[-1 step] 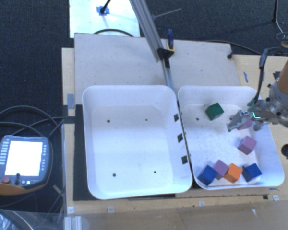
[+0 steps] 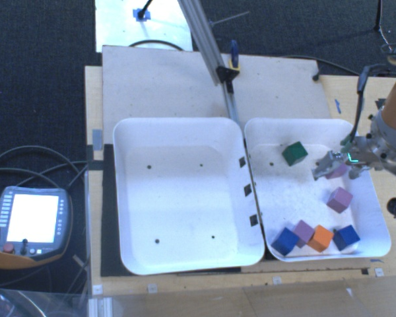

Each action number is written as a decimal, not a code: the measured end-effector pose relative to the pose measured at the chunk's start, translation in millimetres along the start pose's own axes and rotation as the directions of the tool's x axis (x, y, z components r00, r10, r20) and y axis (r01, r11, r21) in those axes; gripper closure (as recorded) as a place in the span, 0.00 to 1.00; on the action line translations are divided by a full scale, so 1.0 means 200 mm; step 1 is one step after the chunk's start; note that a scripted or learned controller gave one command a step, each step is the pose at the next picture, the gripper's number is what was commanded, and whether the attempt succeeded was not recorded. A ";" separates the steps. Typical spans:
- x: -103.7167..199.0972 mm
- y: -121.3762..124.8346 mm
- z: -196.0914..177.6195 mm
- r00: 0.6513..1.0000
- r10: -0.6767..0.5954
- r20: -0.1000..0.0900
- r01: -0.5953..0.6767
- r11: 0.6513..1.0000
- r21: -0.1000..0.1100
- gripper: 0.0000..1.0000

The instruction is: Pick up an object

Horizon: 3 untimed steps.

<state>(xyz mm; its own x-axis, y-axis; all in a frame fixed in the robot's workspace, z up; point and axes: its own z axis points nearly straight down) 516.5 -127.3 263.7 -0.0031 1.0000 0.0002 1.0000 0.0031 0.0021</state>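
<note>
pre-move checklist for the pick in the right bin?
1. Tool over the right bin: ok.
2. Target under the tool: cannot tell; something purple sits at its tip, blurred.
3. Green cube apart from the tool: ok.
4. Lone purple cube free on all sides: ok.
5. Front row, blue cube to orange cube, spaced for picking: not ok, packed together.
6. Grip state: cannot tell.
</note>
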 end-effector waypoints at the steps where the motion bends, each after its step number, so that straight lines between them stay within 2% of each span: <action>1: 0.00 0.05 0.24 1.000 0.001 0.000 -0.001 1.000 0.005 0.00; 3: 0.03 -0.01 0.78 1.000 0.001 -0.002 0.000 1.000 0.006 0.00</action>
<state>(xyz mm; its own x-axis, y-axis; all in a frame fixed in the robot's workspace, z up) 514.5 -122.2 108.7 -0.0026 1.0000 0.0018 1.0000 0.0026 -0.0040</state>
